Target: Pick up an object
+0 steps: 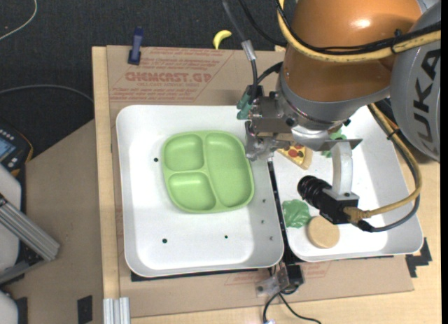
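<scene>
Hand (260, 142) down at the seam between the two bins, toward the back half, mostly tucked under the big orange band of the arm (343, 29). Grip state: cannot tell from this angle whether clenched or released.

Small teal piece (243, 108) just beside the hand's upper left, at the back rim of the left bin (140, 196); cannot tell whether touching. Pizza-slice toy (295, 155) just right of the hand, lying flat in the right bin (374, 172), near its left wall. Bit of green (340, 134) poking out from under the wrist further right, shape unclear.

Nearer the front of the same bin: green leafy piece (295, 212) against the left wall. Tan round disc (323, 234) just in front and to its right, touching or nearly so.

In the left bin: light green divided plate (208, 171), three compartments, lying flat, roughly centred, right edge near the hand. A few small dark dots (164, 240) on the bin floor around it.

Both bins side by side on a brown cardboard sheet (175, 78) with red lettering, on the counter (77, 175). Beyond the bins, at the sheet's back edge: blue item (136, 45) by the left corner, yellow curved item (222, 37) well to its right. Both well apart from the hand.
</scene>
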Controlling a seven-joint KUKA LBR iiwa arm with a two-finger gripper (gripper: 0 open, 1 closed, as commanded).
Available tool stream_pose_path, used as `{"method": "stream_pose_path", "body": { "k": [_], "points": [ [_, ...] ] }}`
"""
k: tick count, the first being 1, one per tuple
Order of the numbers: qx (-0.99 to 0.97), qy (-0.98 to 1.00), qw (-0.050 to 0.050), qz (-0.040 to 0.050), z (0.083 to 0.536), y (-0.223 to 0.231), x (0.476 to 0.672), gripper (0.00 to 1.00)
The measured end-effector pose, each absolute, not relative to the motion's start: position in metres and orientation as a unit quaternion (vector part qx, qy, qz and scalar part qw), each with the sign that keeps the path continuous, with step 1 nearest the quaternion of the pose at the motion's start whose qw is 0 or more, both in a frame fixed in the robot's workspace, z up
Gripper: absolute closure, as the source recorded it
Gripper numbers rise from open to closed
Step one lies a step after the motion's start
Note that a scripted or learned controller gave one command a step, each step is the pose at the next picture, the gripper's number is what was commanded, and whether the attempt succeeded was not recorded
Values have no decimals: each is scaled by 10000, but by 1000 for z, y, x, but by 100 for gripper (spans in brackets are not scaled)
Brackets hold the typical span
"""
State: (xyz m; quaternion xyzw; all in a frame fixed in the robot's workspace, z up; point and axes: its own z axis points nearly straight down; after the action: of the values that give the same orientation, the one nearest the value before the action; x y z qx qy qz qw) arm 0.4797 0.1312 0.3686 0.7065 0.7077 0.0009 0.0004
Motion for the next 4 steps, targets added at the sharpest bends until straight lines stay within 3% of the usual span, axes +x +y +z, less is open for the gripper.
{"method": "stream_pose_path", "body": {
  "k": [1, 2, 3, 4],
  "points": [
    [7091, 7051, -46, -79, 214, 102, 476, 100],
    [7034, 7107, 8, 44, 285, 194, 479, 100],
    [7064, 7077, 46, 101, 508, 193, 508, 100],
    [7050, 7092, 5, 37, 538, 227, 478, 100]
  ]
}}
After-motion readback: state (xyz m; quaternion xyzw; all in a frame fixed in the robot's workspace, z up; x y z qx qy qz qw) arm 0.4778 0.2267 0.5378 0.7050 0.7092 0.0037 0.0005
